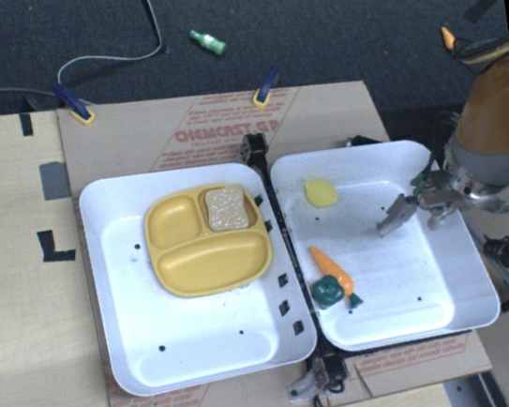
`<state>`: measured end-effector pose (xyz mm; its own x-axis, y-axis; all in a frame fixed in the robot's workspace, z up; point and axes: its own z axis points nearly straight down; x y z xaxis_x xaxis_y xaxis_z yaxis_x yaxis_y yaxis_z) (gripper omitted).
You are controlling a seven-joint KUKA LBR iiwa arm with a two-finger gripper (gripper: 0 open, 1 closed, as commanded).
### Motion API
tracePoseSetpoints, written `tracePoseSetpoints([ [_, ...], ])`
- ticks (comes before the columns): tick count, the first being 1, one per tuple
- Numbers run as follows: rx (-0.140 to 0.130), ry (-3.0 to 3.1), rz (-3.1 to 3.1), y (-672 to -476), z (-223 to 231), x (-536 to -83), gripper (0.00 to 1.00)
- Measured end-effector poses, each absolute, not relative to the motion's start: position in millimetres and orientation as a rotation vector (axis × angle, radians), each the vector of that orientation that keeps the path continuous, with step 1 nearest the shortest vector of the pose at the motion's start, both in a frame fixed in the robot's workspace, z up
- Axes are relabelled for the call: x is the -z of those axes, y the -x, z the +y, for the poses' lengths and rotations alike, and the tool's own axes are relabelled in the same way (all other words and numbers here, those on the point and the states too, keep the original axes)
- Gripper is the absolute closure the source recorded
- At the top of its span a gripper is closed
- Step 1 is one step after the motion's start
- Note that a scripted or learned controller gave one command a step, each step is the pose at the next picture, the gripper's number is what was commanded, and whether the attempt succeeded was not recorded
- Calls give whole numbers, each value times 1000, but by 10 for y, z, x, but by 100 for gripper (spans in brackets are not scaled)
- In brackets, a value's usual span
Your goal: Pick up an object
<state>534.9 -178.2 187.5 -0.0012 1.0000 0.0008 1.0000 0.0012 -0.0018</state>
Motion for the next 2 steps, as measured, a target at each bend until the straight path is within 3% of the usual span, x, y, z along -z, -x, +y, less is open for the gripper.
tracePoseSetpoints([
  [1,3,2219,-2223,-5252,-1070,-859,0],
  [2,4,2223,-2227,-6205,-1041,-861,0],
])
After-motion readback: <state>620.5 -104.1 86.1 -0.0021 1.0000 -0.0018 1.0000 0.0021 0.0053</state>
